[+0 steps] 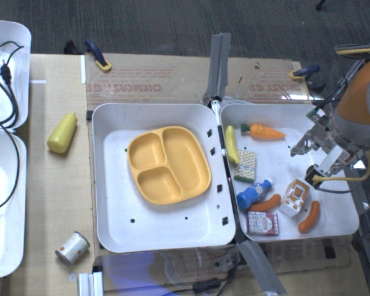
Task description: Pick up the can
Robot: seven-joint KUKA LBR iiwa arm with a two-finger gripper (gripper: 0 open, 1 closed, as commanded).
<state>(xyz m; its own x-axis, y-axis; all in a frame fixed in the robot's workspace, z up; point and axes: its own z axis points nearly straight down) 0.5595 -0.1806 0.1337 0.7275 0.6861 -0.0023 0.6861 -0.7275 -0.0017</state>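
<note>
Can: small metal cylinder, on its side on the counter, outside both bins, just off the left bin's near-left corner; label blurred, unreadable.
Jaws: above the right bin's far-right part, well apart from the can; too tangled with cables to tell whether apart or together; nothing seen between them.
Arm: cut off by the right edge; orange band, grey wrist.
Left bin: shallow, white, rounded corners; carries a yellow three-compartment plate, smooth plastic.
Right bin: holds a banana, carrot, blue bottle, two sausages, a pink box, a small carton; prints too small to read.
Counter, left: yellow mustard bottle lying down.
</note>
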